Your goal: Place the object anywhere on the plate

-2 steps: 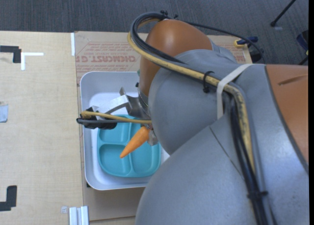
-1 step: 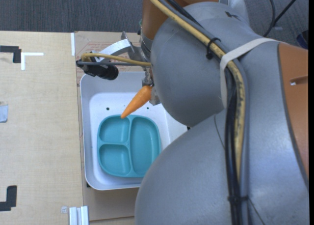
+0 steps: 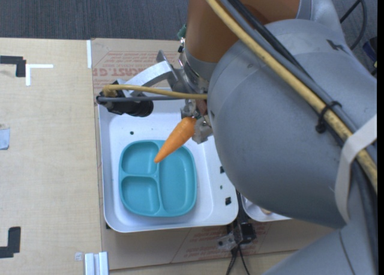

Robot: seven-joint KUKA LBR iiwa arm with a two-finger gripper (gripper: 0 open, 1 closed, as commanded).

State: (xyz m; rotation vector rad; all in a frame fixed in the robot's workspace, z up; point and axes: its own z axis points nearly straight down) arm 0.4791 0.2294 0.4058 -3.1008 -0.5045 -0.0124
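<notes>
One carrot [image 3: 175,140] is the thing to be placed, and it hangs at a slant over the white bin [image 3: 114,208]. Its thick end is up by the bin's far right and its tip points down toward the near left. The gripper [image 3: 197,125] pinches the thick end; metal fingers show on either side of it, pressed onto the orange flesh. The rest of the carrot juts out free.

One teal plate [image 3: 141,199] lies flat in the bin, nearer the bin's front edge than its back edge. It has two small compartments on the left and one long one on the right. The carrot's tip sits over the ridge between the upper small compartment and the long one. The thick end lies past the plate's far right rim, over bare bin floor. I cannot tell whether the tip touches the plate or hovers just above it.

My judgement is that the carry is nearly over and the release is the step in hand. The next move calls for shifting a little toward the bin's front left corner so the whole carrot is over the plate. The gripper should then lower until the carrot rests and spread its fingers. Let go from here, the thick end may drop off the rim and roll onto the bin floor.
</notes>
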